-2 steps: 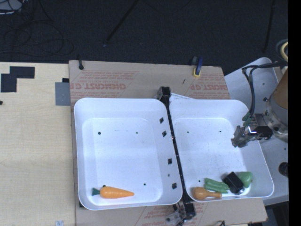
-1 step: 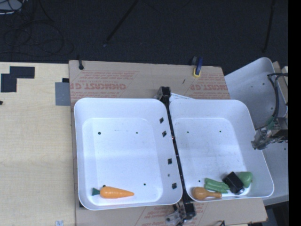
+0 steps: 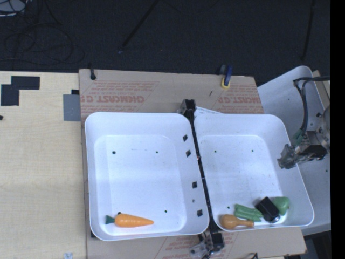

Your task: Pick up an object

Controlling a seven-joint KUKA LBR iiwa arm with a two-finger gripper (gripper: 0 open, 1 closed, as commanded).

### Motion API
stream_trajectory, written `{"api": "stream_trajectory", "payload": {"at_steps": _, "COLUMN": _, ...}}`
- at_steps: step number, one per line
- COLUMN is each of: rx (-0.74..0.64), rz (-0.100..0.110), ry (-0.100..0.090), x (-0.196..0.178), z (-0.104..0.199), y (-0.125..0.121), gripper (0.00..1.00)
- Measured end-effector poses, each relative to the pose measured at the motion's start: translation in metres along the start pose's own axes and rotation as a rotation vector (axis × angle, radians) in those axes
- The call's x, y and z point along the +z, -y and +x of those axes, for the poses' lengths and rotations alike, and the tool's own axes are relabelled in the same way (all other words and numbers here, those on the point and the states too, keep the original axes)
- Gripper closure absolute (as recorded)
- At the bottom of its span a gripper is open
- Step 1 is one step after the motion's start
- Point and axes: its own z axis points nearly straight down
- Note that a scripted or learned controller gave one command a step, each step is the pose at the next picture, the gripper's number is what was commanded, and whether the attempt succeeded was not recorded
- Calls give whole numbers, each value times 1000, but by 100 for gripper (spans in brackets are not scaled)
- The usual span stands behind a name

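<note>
You have open floor across most of the right bin [image 3: 242,155]; only its near corner is crowded by a black block [image 3: 268,209], green pieces [image 3: 247,212] and a pear-shaped toy [image 3: 235,222]. The left bin [image 3: 135,161] holds just a carrot [image 3: 132,220] by the near wall.

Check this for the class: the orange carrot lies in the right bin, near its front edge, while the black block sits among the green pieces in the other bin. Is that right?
Not quite. The camera view shows the carrot in the left bin, near its front edge. The black block and green pieces are in the right bin.
</note>
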Motion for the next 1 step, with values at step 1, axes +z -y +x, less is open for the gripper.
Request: {"api": "stream_trajectory", "payload": {"at_steps": 1, "rx": 0, "rz": -1, "ry": 0, "x": -10, "z": 27, "y": 0, "gripper": 100}}
